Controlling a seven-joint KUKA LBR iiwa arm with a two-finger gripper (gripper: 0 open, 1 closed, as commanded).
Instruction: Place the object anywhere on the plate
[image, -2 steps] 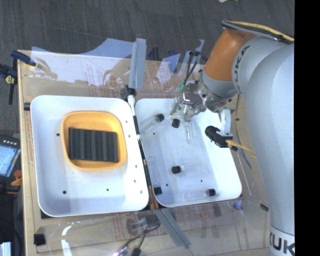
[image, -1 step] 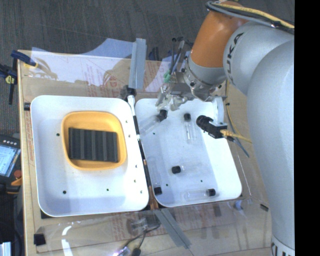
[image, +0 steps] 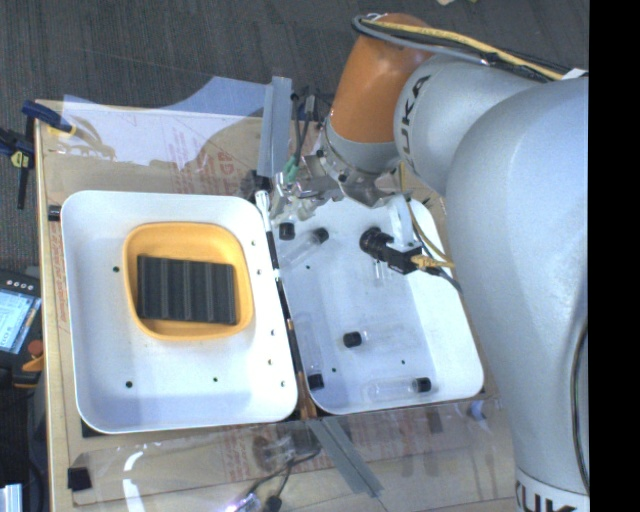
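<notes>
Camera view: the claw (image: 293, 196) sits low at the far-left corner of the right bin (image: 440, 385); I cannot tell its state. It is probably reaching for an object there. The yellow plate (image: 185, 243) waits in the left bin (image: 90, 390).

yellow plate (image: 186, 245) with dark grey ribbed centre. two white bins: left (image: 90, 380), right (image: 440, 360). grey arm (image: 520, 200), orange band (image: 372, 75). small black-capped clear objects (image: 352, 339) in right bin.
</notes>
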